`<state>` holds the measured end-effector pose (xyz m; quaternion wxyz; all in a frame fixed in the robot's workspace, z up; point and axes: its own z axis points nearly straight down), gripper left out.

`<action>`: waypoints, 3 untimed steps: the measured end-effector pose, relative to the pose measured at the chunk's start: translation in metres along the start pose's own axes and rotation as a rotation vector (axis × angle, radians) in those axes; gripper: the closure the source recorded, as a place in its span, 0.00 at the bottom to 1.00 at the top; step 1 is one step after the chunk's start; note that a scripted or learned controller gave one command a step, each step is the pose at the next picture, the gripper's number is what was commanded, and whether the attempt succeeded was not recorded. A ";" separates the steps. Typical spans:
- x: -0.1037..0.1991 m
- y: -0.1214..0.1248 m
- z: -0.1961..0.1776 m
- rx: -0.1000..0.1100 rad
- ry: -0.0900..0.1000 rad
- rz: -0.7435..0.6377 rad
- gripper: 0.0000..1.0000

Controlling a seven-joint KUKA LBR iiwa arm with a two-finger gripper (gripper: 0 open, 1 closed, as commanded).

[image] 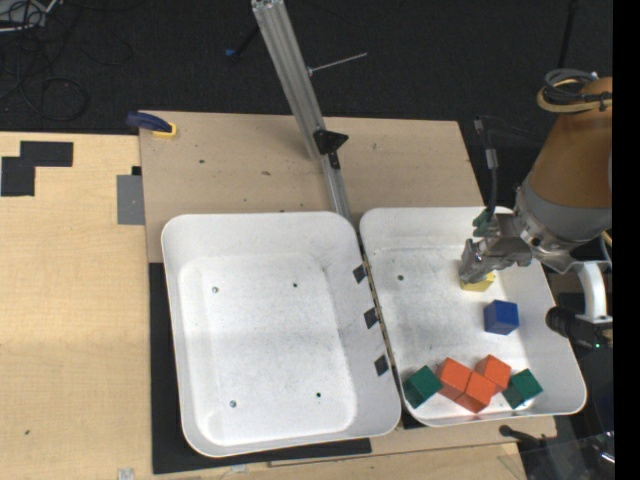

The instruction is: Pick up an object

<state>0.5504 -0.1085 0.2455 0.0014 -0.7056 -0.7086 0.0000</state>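
We think the thing to pick up is the small yellow block [481,282], which lies in the right bin [420,238], up near its far right side. The jaws [478,264] sit right on top of it, and only a bit of yellow peeks out below them. We cannot tell if the jaws are apart or together, or if they have the block between them, because the grey arm [565,188] covers that spot from above. The arm comes in from the right and points down, which is how it needs to be to grab something lying flat. Just below the yellow block is a blue cube [502,316], a little apart from it. Farther down, at the near edge of the bin, two orange blocks [473,379] and two green blocks [521,387] huddle together. The left bin [270,328] sits next to it on the table [240,168], where a metal bar [300,88] leans up.
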 end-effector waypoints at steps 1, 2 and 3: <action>0.060 0.016 0.009 0.001 0.000 -0.001 1.00; 0.109 0.027 0.022 0.003 0.000 0.000 1.00; 0.165 0.042 0.028 0.001 0.000 0.000 1.00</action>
